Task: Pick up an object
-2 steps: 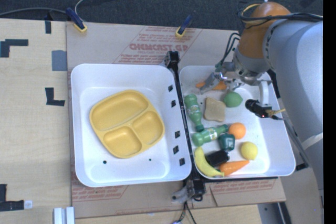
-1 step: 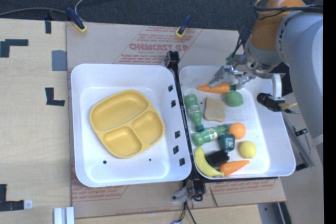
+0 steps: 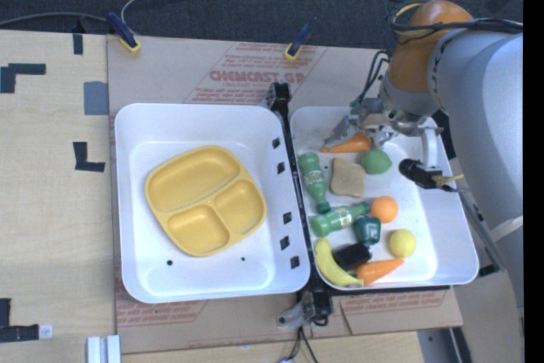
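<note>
Gripper (image 3: 367, 130) over orange carrot (image 3: 347, 145).

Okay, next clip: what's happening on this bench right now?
A grey robot arm with an orange band has reached into the right-hand white bin, its gripper low at the far end, right by an orange toy carrot and a green round toy. Nothing is visibly lifted. The left white bin holds a yellow divided plastic tray.
</note>
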Available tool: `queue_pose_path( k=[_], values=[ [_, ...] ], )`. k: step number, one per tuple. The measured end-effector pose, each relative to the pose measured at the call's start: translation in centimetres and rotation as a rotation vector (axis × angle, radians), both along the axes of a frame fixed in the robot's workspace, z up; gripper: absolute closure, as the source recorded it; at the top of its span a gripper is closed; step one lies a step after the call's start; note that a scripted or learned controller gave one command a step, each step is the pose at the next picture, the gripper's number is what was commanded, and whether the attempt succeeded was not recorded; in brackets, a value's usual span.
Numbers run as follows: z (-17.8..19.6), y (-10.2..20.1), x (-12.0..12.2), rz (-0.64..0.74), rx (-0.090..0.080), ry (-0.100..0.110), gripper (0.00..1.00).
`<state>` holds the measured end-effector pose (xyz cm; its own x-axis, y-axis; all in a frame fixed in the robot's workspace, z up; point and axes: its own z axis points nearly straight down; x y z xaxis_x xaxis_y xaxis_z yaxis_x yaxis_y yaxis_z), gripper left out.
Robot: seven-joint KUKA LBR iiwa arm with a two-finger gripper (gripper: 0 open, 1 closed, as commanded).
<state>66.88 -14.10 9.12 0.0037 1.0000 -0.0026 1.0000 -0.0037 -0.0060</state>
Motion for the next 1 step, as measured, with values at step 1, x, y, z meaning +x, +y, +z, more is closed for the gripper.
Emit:
queue_pose_path(
  k=[1],
  values=[
    [1.14, -0.10, 0.09, 0.000, -0.002, -0.004, 1.00]
  ],
)
